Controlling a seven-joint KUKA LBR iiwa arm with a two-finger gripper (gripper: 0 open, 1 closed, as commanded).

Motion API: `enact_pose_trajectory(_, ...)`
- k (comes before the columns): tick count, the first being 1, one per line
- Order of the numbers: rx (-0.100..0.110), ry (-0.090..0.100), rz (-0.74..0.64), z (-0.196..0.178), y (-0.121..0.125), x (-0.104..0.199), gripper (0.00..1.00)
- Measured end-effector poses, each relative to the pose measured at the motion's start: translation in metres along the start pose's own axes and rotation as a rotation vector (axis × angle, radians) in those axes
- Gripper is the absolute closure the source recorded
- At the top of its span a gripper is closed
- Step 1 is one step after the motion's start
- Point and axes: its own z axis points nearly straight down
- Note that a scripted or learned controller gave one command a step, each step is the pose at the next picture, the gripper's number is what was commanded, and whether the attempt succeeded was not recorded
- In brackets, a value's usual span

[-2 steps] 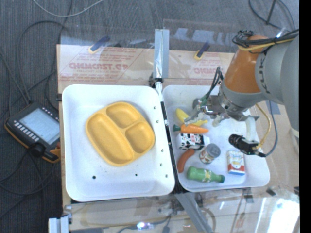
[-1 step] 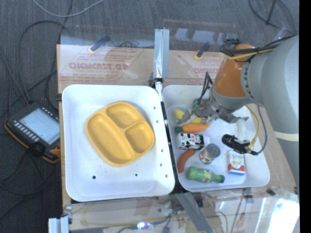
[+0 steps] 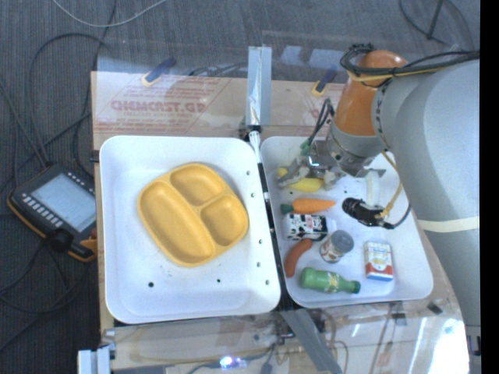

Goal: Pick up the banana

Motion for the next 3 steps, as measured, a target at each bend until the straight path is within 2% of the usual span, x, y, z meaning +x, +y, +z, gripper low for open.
enact_pose_trajectory(1,0.000,0.000,0.000,0.000,0.000,0.000,0.00)
enact_pose_trajectory(2,0.002,-0.002,0.000,-0.008,-0.001,-0.001,1.00)
enact_pose_trajectory(3,-0.013,-0.004,-0.190,-0.096,0.019,0.063,1.00)
